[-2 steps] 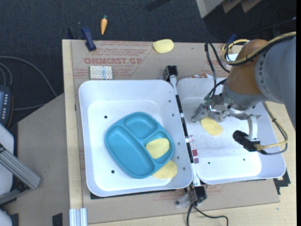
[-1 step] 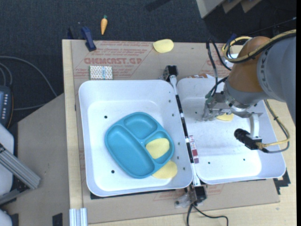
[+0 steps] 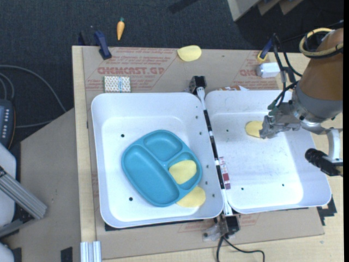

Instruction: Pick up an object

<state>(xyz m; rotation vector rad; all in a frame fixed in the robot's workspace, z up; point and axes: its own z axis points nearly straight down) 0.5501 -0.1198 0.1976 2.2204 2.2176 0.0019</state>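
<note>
Gripper [image 3: 268,129]: low in the right bin [image 3: 294,198], at its far side, set against the right edge of a yellow piece [image 3: 253,128]. Whether it is spread or closed cannot be told from this angle; nothing is seen clamped in it.

Yellow piece, right bin: small, flat, rounded; lies on the bin floor, touching or just beside the gripper. Not lifted.

Left bin [image 3: 109,119]: holds a blue divided plate [image 3: 158,167], set at a tilt. One yellow item [image 3: 183,171] lies in the plate's right compartment; a second yellow item [image 3: 192,198] lies on the bin floor against the plate's near right rim.

Table [image 3: 82,146]: beyond the bins, a yellow item [image 3: 189,53] at the far edge, a small patterned packet [image 3: 117,83] far left, a blue clip [image 3: 102,44] at the far left corner.

Floor: a small orange carrot-shaped toy [image 3: 120,29], past the table.

Status, as judged: approach made, gripper at the object; grasp unconfirmed, lift not yet done. The pick remains outstanding.
</note>
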